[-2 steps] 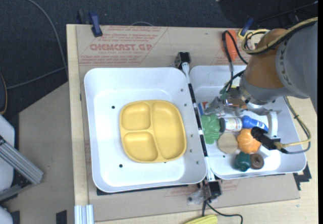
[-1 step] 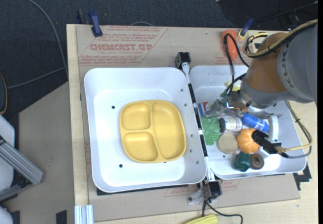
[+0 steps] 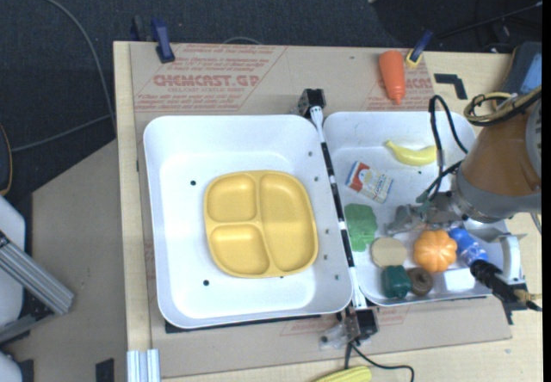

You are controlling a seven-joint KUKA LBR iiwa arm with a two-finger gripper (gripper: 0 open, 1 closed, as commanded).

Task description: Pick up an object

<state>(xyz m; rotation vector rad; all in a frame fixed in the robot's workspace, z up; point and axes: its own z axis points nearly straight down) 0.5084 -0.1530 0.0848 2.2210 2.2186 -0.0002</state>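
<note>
So the left bin (image 3: 164, 200) is holding a glossy yellow plastic plate (image 3: 260, 224), rounded and split into three compartments. The right bin (image 3: 362, 126) is carrying the clutter: a curved yellow banana (image 3: 410, 152) near the top, a small white carton (image 3: 369, 181) with red and blue print, a soft-looking green square (image 3: 360, 225), a pale tan disc (image 3: 387, 251), a dark teal cylinder (image 3: 396, 282), a brown ring (image 3: 421, 281) and a bumpy orange ball (image 3: 435, 251).

The arm is reaching in from the right, and the claw (image 3: 413, 218) is sitting low in the right bin, just above and left of the ball, right beside the green square. Can't tell whether it's apart or together, it's all grey metal blur there. A blue thing (image 3: 465, 244) is lying just right of the ball. On the cardboard-covered desk (image 3: 215, 79), an orange carrot (image 3: 393, 76) is resting above the right bin.
</note>
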